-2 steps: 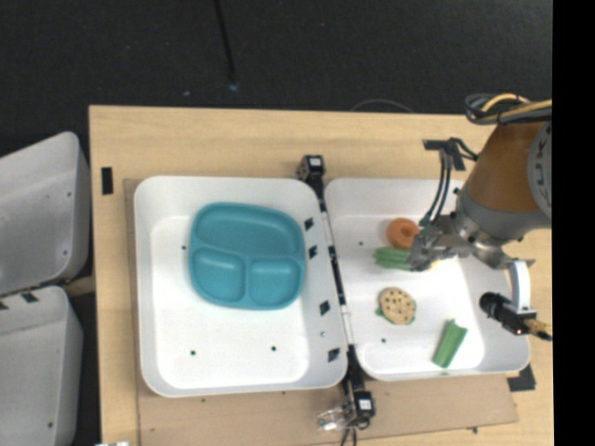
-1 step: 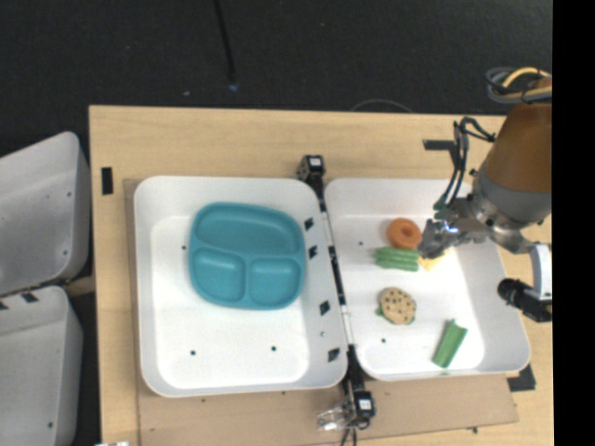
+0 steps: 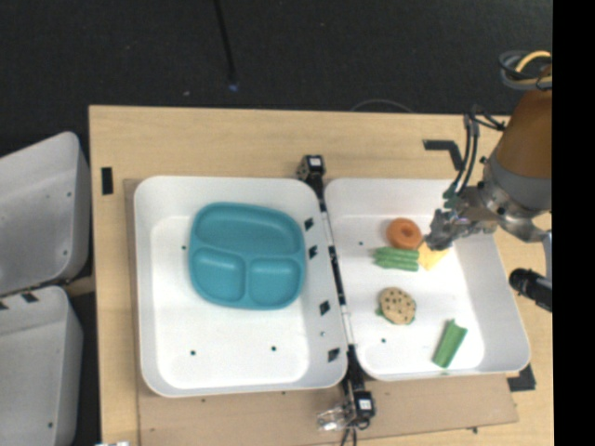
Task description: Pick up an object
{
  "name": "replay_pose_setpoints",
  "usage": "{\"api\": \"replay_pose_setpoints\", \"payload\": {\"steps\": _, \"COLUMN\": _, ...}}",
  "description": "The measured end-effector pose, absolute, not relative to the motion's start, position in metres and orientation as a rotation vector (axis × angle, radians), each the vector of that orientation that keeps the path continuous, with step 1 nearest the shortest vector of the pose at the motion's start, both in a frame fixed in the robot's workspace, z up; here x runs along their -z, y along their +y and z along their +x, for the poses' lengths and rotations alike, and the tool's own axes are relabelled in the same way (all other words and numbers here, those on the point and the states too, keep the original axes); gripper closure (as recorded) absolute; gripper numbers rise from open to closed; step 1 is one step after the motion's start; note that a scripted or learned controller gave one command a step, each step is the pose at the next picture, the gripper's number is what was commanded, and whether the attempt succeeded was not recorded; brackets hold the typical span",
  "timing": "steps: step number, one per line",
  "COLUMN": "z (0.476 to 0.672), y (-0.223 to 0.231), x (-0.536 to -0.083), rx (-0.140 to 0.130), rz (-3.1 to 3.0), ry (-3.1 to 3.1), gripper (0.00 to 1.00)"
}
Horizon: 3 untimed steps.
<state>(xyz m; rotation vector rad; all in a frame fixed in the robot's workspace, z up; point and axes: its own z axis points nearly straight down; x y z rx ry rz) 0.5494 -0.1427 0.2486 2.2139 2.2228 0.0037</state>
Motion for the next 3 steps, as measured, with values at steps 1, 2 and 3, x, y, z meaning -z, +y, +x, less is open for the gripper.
{"api": "replay_pose_setpoints", "payload": {"steps": 1, "z": 0.572, "y": -0.091, "x": -0.238, "rx": -0.003, "rz": 2.213, "ry": 2.228, "gripper": 1.0}}
{"api": "replay_pose_setpoints", "payload": {"steps": 2, "z": 0.588, "y": -0.051, "x": -0.246, "rx": 0.0, "rz": 2.219, "ry": 2.224, "gripper": 1.0}}
{"api": "replay_pose_setpoints", "payload": {"steps": 3, "z": 0.605, "y": -0.002, "x": -0.256, "rx": -0.004, "rz": 2.213, "ry": 2.228, "gripper": 1.0}}
